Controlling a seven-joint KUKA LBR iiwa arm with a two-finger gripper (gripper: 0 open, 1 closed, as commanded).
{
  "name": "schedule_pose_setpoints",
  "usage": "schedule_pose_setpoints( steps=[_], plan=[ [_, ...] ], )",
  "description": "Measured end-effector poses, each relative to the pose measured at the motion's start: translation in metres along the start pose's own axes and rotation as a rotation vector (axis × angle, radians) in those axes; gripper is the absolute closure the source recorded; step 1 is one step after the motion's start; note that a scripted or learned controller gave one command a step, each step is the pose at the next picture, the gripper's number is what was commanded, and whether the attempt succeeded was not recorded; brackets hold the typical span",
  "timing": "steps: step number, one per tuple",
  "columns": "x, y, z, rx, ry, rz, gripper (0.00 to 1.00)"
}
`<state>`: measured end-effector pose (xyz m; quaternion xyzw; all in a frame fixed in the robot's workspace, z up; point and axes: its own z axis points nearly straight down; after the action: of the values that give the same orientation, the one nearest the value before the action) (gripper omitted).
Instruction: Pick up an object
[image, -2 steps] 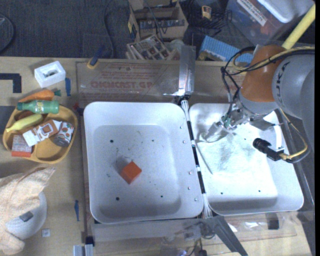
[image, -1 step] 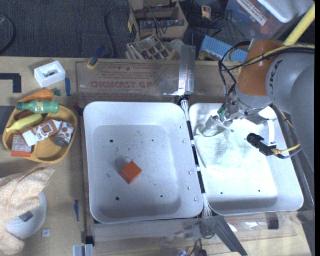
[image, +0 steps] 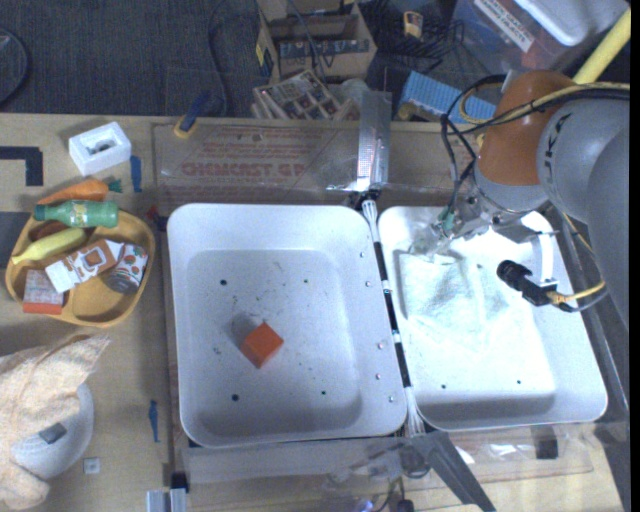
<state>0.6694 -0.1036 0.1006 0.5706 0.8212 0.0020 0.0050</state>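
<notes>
An orange cube lies in the left white bin, a little left of its middle and turned at an angle. My gripper hangs over the far left corner of the right white bin, well to the right of the cube and beyond it. The grey arm with its orange band rises behind the gripper and covers the bin's far right corner. The gripper's tip is small and blurred against the white floor, and I see nothing held in it.
A yellow bowl with toy food sits left of the bins, with a cloth below it. A clear plastic lid lies behind the left bin. A black cable plug hangs over the right bin's floor.
</notes>
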Motion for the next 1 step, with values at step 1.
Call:
schedule_pose_setpoints(
  steps=[1],
  plan=[
    [-0.0265,-0.0104,0.0124,0.002,0.001,0.090,1.00]
  ],
)
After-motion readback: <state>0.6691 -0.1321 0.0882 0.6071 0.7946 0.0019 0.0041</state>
